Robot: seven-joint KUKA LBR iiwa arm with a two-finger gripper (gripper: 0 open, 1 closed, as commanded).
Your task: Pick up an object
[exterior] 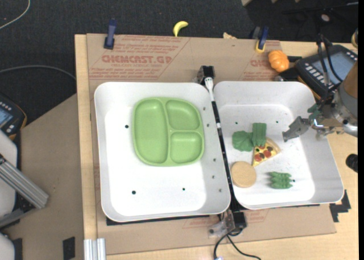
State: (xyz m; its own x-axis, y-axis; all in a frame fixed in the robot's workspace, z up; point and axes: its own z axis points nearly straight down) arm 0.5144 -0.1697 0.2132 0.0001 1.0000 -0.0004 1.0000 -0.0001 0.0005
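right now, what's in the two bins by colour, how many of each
green: 4 - divided plate in the left bin, two toy greens and a small green toy in the right bin
tan: 1 - round cookie
multicolour: 1 - pizza slice
total: 6

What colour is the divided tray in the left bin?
Light green, seen clearly in the camera view: the tray has three compartments.
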